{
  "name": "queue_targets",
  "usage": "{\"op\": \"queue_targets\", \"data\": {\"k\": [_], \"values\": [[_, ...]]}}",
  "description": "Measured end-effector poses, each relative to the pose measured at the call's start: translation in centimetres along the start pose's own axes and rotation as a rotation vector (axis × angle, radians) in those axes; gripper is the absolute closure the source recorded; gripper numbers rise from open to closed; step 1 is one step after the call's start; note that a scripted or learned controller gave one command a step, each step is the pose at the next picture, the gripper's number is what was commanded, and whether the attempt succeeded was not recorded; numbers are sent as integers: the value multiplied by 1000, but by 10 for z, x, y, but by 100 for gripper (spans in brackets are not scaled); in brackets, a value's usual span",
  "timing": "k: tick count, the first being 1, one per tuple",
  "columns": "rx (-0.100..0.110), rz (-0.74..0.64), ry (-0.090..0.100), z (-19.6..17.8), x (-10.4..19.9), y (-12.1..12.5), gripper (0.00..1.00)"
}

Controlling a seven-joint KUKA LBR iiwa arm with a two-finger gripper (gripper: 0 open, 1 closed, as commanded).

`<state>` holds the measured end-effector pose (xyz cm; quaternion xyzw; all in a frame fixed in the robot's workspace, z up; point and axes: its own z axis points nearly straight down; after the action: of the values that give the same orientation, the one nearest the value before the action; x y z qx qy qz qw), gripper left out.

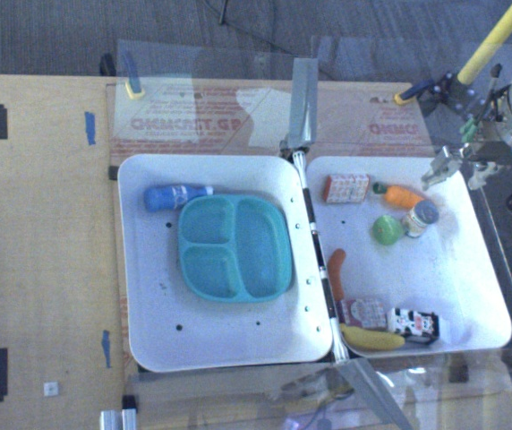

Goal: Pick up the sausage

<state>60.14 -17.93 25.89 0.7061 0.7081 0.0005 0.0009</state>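
The gripper (456,167) is hovering over the far right corner of the right bin (480,267), its metal parts blurring into the arm's clutter, so I cannot tell how it stands, and nothing is visibly held in it. The sausage (337,275) is lying well away from the gripper, toward the near left, alongside the bin's left wall. Just beside the gripper, a carrot (402,195) is touching a small jar (421,217), with a green ball (386,230) next to it. A patterned block (345,188) is sitting farther left. Along the near edge, a banana (371,339) is partly tucking under a packet (363,313) and a black-and-white carton (414,323), whose prints are too small to read. In the left bin (144,303), farthest from the gripper, a blue bottle (174,195) is lying beside a teal divided plate (235,248).
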Motion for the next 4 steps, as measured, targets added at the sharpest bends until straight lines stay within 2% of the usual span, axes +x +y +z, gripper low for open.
{"op": "queue_targets", "data": {"k": [1, 2, 3, 4], "values": [[-1, 163, -1, -38, 3, 12, 0], [1, 89, 0, -53, 8, -8, 0], [1, 54, 1, 111, 33, -68, 0], [3, -16, 2, 140, 72, -123, 0]]}}
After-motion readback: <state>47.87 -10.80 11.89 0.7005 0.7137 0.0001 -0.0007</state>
